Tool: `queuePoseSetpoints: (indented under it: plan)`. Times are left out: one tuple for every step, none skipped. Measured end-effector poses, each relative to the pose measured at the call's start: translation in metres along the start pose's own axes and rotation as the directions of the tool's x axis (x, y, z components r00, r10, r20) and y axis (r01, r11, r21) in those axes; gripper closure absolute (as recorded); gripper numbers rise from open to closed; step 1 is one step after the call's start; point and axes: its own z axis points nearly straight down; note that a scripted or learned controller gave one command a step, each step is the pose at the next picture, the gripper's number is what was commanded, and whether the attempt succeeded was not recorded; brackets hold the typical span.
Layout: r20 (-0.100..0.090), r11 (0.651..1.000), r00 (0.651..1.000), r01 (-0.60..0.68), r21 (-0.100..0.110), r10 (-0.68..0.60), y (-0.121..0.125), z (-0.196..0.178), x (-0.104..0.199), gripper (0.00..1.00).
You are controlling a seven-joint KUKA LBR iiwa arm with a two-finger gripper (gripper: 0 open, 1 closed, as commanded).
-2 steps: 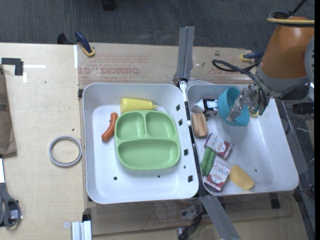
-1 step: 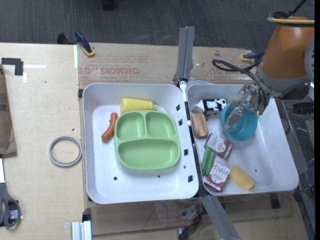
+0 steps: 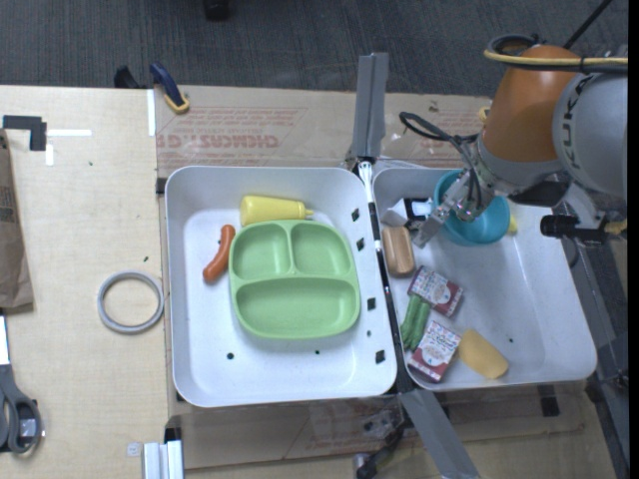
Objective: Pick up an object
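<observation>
Overhead, we see the grey arm with its orange band [image 3: 529, 103] reaching in from the right over the right shallow white bin [image 3: 544, 307]. Left of it sits the left shallow white bin [image 3: 190, 297], the two parted by a grey upright divider [image 3: 371, 108].

Largest inside the left bin is a green plastic three-compartment plate [image 3: 295, 279]. A yellow squeeze bottle [image 3: 270, 209] lies just beyond its far edge, and an orange toy hot dog [image 3: 218, 253] lies just beside its left edge.

In the right bin, the gripper [image 3: 454, 211] hangs low at the far end, right against a teal plastic bowl [image 3: 479, 223]; we cannot tell how it is set or whether it grips anything. Near it, toward the divider, lies a tan toy bread roll [image 3: 398, 251]. Closer to us come a small red-and-white packet [image 3: 435, 290], a green toy vegetable [image 3: 414, 319], a second red-and-white packet [image 3: 433, 352] and a yellow wedge-shaped block [image 3: 483, 355], clustered together.

Outside the bins, on the bench at left, lies a grey ring [image 3: 131, 300].
</observation>
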Motion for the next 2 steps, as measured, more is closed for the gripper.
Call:
queuePoseSetpoints:
  plan:
    - [0.000, 0.938, 0.938, -0.346, 0.001, 0.346, -0.0105, 0.0127, -0.0355, 0.00]
    - [-0.011, 0.782, 0.782, -0.623, 0.027, 0.623, -0.0130, 0.0133, -0.0406, 0.00]
